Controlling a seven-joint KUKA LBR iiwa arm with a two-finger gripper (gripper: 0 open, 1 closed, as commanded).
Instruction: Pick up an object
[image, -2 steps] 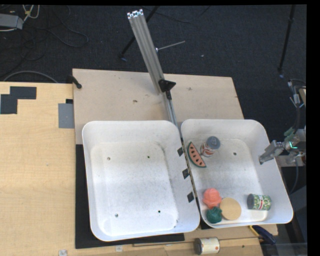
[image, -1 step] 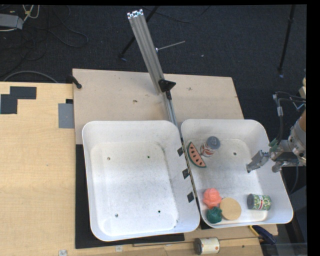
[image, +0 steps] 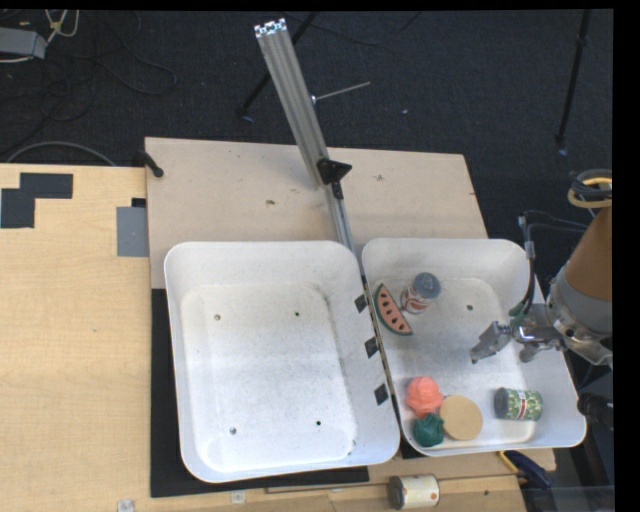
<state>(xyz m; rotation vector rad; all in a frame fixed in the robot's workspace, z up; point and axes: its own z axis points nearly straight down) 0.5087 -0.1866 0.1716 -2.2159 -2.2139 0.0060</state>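
Note:
The right bin (image: 500, 255) holds several small objects. A watermelon-slice toy (image: 392, 310) lies by its left wall, next to a small can with a grey top (image: 422, 292). Along the front sit a pink-orange lump (image: 423, 394), a dark green piece (image: 429, 430), a tan round disc (image: 463, 418) and a green can on its side (image: 517, 404). My gripper (image: 488, 345) reaches in from the right and hangs over bare bin floor, above and left of the green can, touching none of the objects. Nothing shows in its grasp.
The left bin (image: 260, 360) sits beside the right one, with black clips (image: 370, 346) along the shared edge. A slanted metal bar (image: 300, 110) rises behind the bins. A small cylinder (image: 413, 491) lies on the bench in front of the right bin.

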